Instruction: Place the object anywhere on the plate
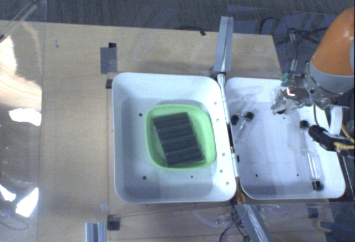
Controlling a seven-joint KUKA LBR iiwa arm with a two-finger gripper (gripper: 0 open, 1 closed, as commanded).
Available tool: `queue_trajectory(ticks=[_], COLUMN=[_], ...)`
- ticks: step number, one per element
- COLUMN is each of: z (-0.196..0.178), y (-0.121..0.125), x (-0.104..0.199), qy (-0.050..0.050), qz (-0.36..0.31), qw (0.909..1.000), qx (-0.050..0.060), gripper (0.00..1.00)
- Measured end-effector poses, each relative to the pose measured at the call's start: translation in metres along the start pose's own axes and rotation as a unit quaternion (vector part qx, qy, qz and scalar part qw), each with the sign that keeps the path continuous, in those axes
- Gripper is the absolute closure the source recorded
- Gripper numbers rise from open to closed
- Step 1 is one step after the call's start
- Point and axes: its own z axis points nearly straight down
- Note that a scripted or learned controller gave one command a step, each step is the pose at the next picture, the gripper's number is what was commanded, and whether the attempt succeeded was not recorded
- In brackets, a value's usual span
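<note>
the dark ribbed object (177,139) already lay flat on the green plate (153,152), inside the left bin (125,141) — so by the look of it the placing was done or all but done. the arm (335,46) sat over the far right corner of the right bin (266,180), well apart from the plate, and its end effector (288,96) hung near that bin's back wall; whether it was wide or narrow could not be told, and nothing was seen between its tips.

if any step remained in hand, it was clearing away cleanly: keeping the arm high over the divider between the bins and well off the plate's rim, so the object stayed square in the plate's hollow and did not get nudged.

counted — one arm, one end effector, two white bins side by side on the bench (61,124), one green plate, one dark object on it. a couple of small dark bits (242,118) lay in the right bin, too small to name.
</note>
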Motion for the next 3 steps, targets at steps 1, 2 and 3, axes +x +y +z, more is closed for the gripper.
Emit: queue_trajectory(ticks=[1,2,3], z=[0.010,0.017,0.017], y=[-0.028,-0.061,-0.061], x=[0.061,0.124,0.123], qy=[0.000,0.001,0.001], qz=[-0.076,-0.177,-0.177], qw=[0.9971,0.9842,0.9843], qx=[0.002,0.002,0.002], gripper=[1.00,1.00,0.00])
